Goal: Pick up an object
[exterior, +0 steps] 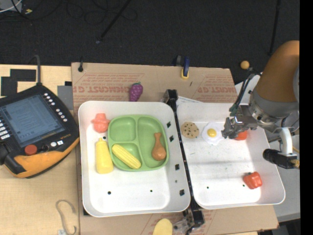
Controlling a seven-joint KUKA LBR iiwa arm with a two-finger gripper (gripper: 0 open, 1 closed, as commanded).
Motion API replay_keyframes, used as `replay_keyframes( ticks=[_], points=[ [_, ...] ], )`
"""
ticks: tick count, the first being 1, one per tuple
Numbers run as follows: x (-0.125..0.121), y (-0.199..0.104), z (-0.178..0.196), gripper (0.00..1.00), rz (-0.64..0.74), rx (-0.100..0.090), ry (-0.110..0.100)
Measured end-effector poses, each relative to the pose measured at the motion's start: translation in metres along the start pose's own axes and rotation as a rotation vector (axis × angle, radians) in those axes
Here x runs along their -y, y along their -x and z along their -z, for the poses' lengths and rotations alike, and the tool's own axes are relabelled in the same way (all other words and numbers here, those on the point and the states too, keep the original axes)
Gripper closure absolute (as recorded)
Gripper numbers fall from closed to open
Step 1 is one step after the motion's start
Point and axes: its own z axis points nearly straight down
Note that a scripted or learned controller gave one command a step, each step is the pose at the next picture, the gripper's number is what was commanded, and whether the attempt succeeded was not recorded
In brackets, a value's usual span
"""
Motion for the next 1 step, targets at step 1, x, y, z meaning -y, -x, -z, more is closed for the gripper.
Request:
replay_keyframes(
  ticks=[1],
  points=[
    [0.0185,-0.0399,0.0159,1.0,0.0,0.0,0.001]
  ],
)
